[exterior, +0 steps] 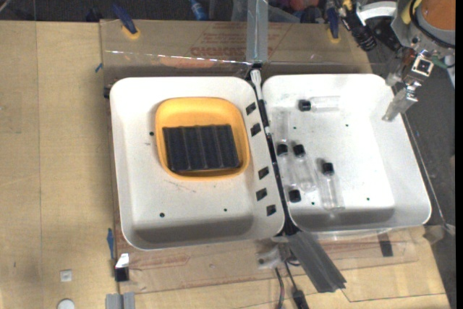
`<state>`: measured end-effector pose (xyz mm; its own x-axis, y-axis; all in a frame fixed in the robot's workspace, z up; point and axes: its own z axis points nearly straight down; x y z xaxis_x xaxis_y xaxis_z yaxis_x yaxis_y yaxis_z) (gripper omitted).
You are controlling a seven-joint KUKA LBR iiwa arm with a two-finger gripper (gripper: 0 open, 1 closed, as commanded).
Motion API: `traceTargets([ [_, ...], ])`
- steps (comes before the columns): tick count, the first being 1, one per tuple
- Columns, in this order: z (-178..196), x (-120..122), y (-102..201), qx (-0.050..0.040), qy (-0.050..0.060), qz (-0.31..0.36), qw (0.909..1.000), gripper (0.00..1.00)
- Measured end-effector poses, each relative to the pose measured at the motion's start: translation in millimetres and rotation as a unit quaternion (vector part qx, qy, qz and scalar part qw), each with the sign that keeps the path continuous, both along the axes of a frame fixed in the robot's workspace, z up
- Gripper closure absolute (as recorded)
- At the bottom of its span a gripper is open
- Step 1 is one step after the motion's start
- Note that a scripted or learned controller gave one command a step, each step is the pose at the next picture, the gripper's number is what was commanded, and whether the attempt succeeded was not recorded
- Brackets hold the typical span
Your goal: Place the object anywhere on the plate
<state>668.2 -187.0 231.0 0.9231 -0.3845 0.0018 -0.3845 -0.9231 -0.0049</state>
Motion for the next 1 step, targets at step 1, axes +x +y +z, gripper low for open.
traceTargets([
  [1, 7.8, 0.0, -10.8, -0.0001, 0.0, 0.093, 0.9957, 0.0],
])
